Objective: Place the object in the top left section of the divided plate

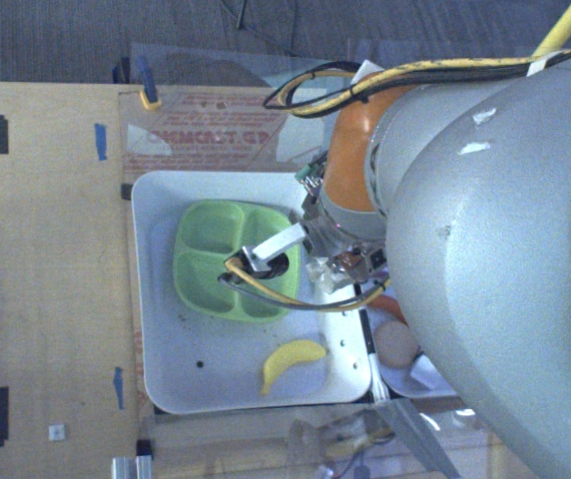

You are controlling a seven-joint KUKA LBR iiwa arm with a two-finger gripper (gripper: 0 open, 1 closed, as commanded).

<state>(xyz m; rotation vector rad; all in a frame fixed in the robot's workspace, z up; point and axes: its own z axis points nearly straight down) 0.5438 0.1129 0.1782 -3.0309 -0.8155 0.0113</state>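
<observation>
A green divided plate point(216, 257) lies in the left white bin point(156, 267), towards its upper middle. A yellow banana point(290, 360) rests on the bin floor below and to the right of the plate. My gripper point(322, 270) hangs over the plate's right edge, reaching in from the right under the grey arm and orange band. The wrist hides most of what is beneath it, and I see nothing clearly held.
A pale egg-like object point(397, 345) and a reddish-orange thing point(386, 307) peek out in the right bin under the arm. A small dark speck point(200, 364) lies on the left bin's floor. A tan board point(46, 267) spreads out left of the bins.
</observation>
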